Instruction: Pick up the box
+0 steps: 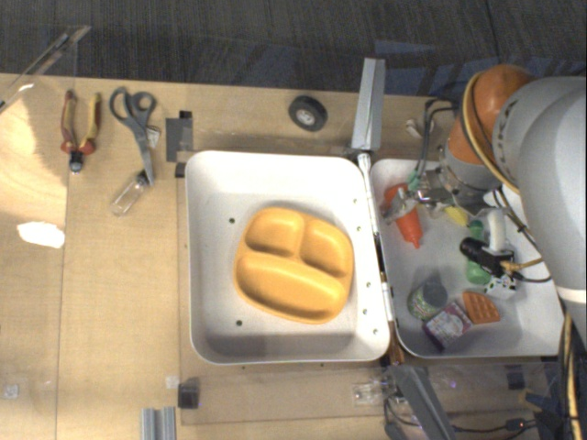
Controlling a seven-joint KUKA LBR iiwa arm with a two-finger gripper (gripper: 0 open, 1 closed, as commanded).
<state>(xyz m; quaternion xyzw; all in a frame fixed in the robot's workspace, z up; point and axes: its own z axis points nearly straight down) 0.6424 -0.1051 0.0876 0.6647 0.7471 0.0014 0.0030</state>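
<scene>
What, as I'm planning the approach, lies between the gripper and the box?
The gripper hangs over the right bin's far end; the purple box lies by its near rim. An orange carrot and a grey can lie between, the can right beside the box.

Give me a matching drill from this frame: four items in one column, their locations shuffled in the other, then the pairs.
Items:
1. yellow moulded insert
2. scissors
3. roll of black tape
4. orange carrot-shaped toy

Places:
A. on the bench above the left bin's top edge
B. in the right bin, near its left wall
C. on the bench left of the left bin, beside the red-handled pliers
D. in the middle of the left bin

Pairs: 1-D, 2-C, 3-A, 4-B
</scene>
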